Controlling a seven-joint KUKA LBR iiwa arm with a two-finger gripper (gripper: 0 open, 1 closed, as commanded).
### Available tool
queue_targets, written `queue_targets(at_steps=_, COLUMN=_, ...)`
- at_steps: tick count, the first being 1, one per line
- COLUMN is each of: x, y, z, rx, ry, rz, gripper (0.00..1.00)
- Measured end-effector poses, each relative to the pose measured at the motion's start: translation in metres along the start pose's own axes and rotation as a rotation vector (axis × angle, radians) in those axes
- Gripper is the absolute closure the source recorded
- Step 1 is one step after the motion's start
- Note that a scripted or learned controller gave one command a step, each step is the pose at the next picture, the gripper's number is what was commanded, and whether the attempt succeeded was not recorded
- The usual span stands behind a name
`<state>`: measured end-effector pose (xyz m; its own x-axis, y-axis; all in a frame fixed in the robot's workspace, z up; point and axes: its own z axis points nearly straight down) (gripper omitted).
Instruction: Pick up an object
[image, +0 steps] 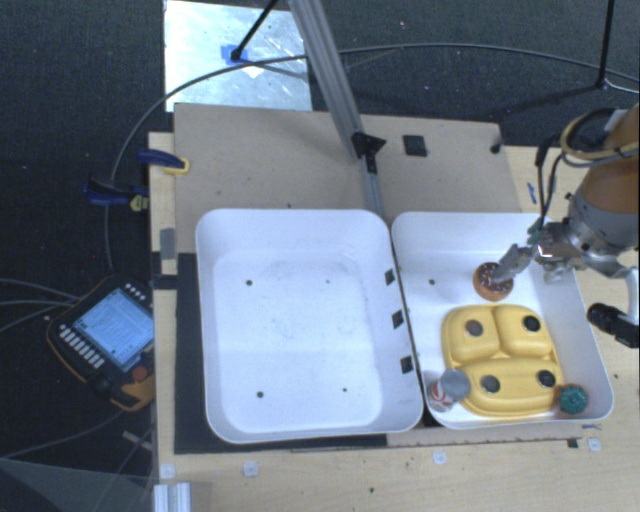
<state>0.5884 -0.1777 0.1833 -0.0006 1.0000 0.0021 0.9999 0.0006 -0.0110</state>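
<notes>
My pincer (508, 262) hangs over the right bin (430, 250), tip just above a small round brown object (491, 282); whether it is parted I cannot tell. The tan desk (270, 160) stands on dark carpet (70, 90). The left bin (290, 320) adjoins.

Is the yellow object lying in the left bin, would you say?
No, the yellow object lies in the right bin.

My arm (608, 190) is cut off by the right edge. My gripper (510, 262) blurs at its tip, hiding part of the small brown object (491, 282).
</notes>
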Motion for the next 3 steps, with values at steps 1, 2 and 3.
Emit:
queue_targets(at_steps=1, x=0.000, y=0.003, z=-0.007, rx=-0.013, ry=-0.003, rz=-0.003, gripper=0.00)
queue_targets(at_steps=2, x=-0.009, y=0.000, z=0.046, rx=-0.010, ry=-0.003, rz=-0.001, gripper=0.00)
queue_targets(at_steps=3, x=-0.008, y=0.005, z=0.063, rx=-0.026, ry=-0.005, rz=-0.002, gripper=0.00)
